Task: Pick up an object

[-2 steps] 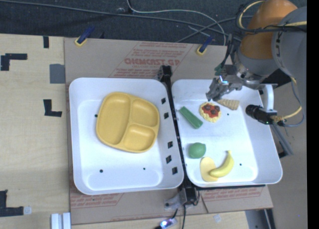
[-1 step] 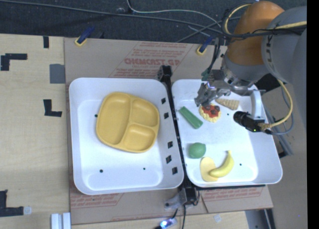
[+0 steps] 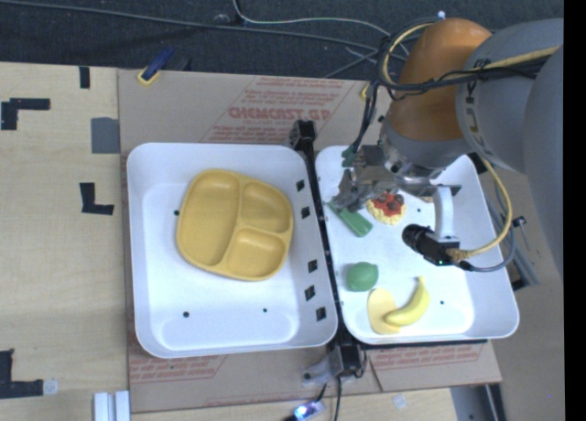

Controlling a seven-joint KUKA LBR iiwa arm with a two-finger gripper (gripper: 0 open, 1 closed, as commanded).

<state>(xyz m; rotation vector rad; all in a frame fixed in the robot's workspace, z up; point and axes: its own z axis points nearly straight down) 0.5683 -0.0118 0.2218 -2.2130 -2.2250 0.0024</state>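
My gripper (image 3: pixel 359 192) hangs low over the back left part of the right bin (image 3: pixel 485 314). Just under and in front of it lies a green cylinder (image 3: pixel 354 221), tilted. Beside the gripper, to the right, sits a small red and yellow toy (image 3: pixel 388 208). Nearer the front of that bin rest a green round object (image 3: pixel 361 275) and a yellow banana (image 3: pixel 403 307). I see nothing clearly between the fingers.
The left bin (image 3: pixel 151 227) holds a yellow divided plate (image 3: pixel 234 223). A black divider with clips (image 3: pixel 316 227) runs between the bins. A black cable end (image 3: pixel 428 243) of the arm hangs over the right bin's middle.
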